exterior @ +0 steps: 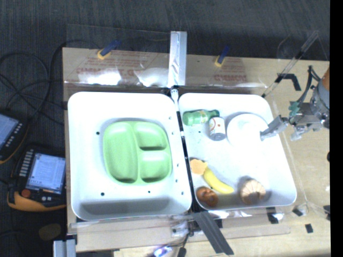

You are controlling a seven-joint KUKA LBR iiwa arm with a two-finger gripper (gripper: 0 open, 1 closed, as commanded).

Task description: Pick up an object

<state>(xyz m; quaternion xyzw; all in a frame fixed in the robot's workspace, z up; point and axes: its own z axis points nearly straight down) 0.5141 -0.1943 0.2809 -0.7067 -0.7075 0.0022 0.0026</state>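
The grey two-finger gripper (278, 127) hovers at the right white plastic bin's (278, 167) 2 o'clock rim, jaws released and holding nothing. The curved yellow banana (217, 181) lies at 6 o'clock, ungrasped. The approach, grasp and lift all remain.

Glossy white plastic bins (86, 197), matt green plastic tray (136, 151), smooth yellow banana (217, 181), bare wood bench (300, 71).

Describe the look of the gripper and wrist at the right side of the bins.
The gripper is a small metal assembly in grey and silver. One long grey finger slants toward the right bin. There is a teal-green spot on its body and dark cabling or brackets above it. A sliver of orange shows at the far right.
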